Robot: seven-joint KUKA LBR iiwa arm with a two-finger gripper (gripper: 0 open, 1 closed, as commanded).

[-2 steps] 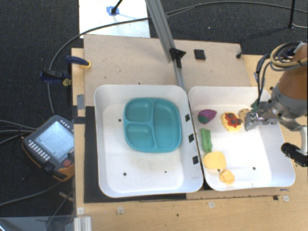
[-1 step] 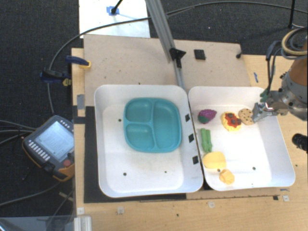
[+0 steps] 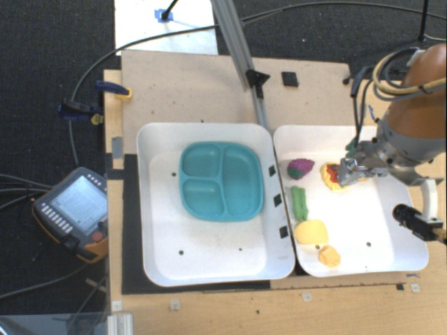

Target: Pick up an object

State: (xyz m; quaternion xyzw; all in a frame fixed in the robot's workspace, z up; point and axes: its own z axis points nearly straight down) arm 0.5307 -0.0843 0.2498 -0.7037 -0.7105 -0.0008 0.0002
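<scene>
The right bin (image 3: 391, 243) holds several small toys: a purple one (image 3: 301, 167), a green stick-shaped one (image 3: 299, 202), a yellow lemon-like one (image 3: 311, 232), a small orange piece (image 3: 329, 256) and a red and yellow one (image 3: 331, 175). My gripper (image 3: 347, 172) hangs low over the right bin, right beside the red and yellow toy and partly covering it. Its grey body hides the tips.
The left bin (image 3: 160, 250) carries a teal divided plate (image 3: 221, 181). A metal pole (image 3: 237, 40) slants across the back of the bench. A teach pendant (image 3: 73, 211) lies off the bench on the left. Cables run over the dark floor.
</scene>
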